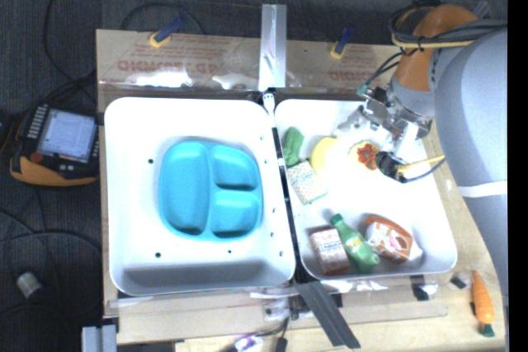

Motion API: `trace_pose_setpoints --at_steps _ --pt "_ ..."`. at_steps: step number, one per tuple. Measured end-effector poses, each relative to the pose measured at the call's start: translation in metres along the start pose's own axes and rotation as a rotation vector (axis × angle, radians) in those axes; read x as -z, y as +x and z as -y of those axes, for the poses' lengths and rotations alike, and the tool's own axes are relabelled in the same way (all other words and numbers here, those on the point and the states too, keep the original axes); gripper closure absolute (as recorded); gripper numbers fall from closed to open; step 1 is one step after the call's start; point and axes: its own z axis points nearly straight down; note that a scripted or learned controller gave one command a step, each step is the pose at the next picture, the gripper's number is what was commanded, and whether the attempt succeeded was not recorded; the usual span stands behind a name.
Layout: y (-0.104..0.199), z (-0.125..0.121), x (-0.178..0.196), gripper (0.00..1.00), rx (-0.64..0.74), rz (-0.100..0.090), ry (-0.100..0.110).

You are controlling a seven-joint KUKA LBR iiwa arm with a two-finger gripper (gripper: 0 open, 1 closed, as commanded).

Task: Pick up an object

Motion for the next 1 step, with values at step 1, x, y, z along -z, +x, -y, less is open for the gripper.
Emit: trace_pose_setpoints --at_steps 1 --pt "0.0523 0.0553 0.041 0.0 0.288 -0.002 0.003"
